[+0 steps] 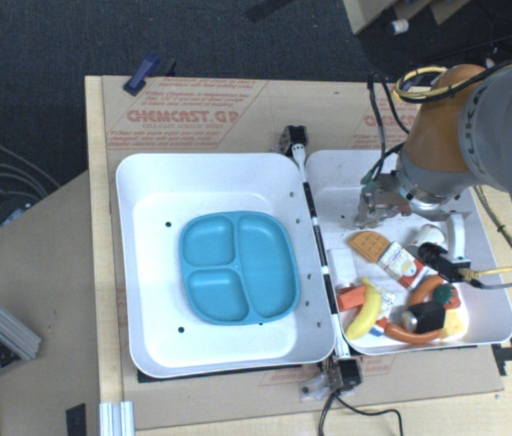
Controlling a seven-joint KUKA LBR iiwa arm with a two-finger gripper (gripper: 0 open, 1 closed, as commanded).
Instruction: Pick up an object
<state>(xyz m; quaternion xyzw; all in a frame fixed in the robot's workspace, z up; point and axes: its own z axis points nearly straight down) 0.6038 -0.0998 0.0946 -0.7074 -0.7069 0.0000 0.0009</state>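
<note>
My gripper (376, 205) hangs low over the back left part of the right bin (329, 182), under the grey arm with its orange band. Just in front of it lies a tan waffle-like piece (368, 242). Beside that piece is a white tube with a printed label (399, 261). Further forward sit a yellow banana (365, 312), an orange carrot piece (351, 295), a reddish sausage (408, 335) and a black object (425, 317). Nothing shows in the gripper.
The left bin (138, 243) holds a blue divided plate (238, 267). A black clip (294, 138) joins the bins at the back. A white item (432, 234) lies under the arm. Cables run along the right bin's right side.
</note>
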